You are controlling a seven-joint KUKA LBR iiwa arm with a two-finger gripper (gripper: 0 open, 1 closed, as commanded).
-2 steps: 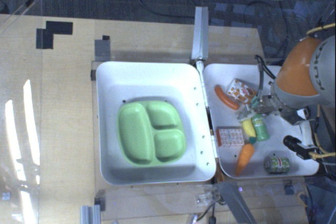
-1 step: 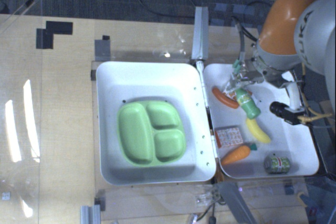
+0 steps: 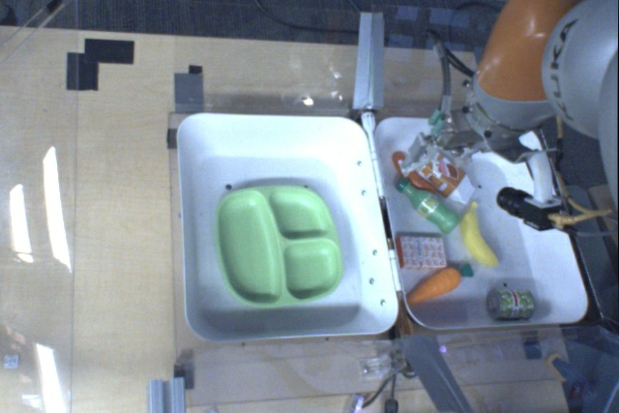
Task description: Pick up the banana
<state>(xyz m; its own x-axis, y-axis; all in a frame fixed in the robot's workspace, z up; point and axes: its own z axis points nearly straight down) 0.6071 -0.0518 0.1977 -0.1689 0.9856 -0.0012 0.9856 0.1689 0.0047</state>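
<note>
Looking down through the camera view, I find my claw (image 3: 432, 146) at the far end of the right bin (image 3: 566, 300), low over an orange snack packet (image 3: 440, 175). Cables and wrist hardware crowd it, so I cannot tell what state it is in, nor whether anything sits in it.

The banana (image 3: 475, 236) lies on the bin floor toward the near side and a little to the right of my claw, near it but apart. A green bottle (image 3: 428, 206) lies between us, its base just beside the banana's upper tip. The banana's long axis runs mostly far-to-near, leaning slightly rightward at the near end.

I judge the coming move to be a short shift nearward and rightward past the bottle, with my claw turned to close across the banana's narrow width.

A carrot (image 3: 434, 284) and a patterned card (image 3: 422, 251) lie left of the banana's lower end.
</note>
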